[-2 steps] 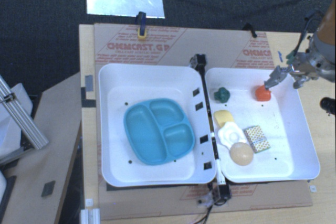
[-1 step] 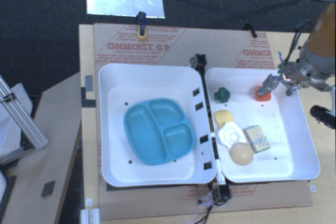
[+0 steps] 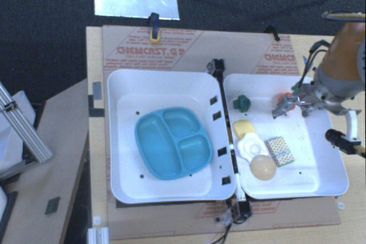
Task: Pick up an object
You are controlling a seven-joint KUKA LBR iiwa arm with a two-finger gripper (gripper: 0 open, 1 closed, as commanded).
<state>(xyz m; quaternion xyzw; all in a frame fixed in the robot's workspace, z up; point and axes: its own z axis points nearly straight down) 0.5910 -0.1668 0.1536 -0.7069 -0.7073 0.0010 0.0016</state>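
Observation:
The right bin [image 3: 329, 177] holds several small objects: a green toy [image 3: 242, 103], a yellow block [image 3: 243, 127], a white fried-egg toy [image 3: 250, 147], a tan round piece [image 3: 263, 168], a patterned little box [image 3: 280, 151] and a small orange piece [image 3: 284, 98]. My gripper [image 3: 293, 110] hangs over the bin's far right part, open, its two grey fingers [image 3: 279, 109] spread apart. The orange piece lies right by the left finger, and nothing shows between the two fingers. The grey arm with its orange band [image 3: 345, 54] comes in from the right.
A blue divided plate [image 3: 171, 142] lies in the left bin [image 3: 123, 94]. A black divider with clips [image 3: 224, 123] runs between the bins. A black cable end [image 3: 343, 141] juts over the right bin's right rim. A metal rail [image 3: 23, 131] stands at far left.

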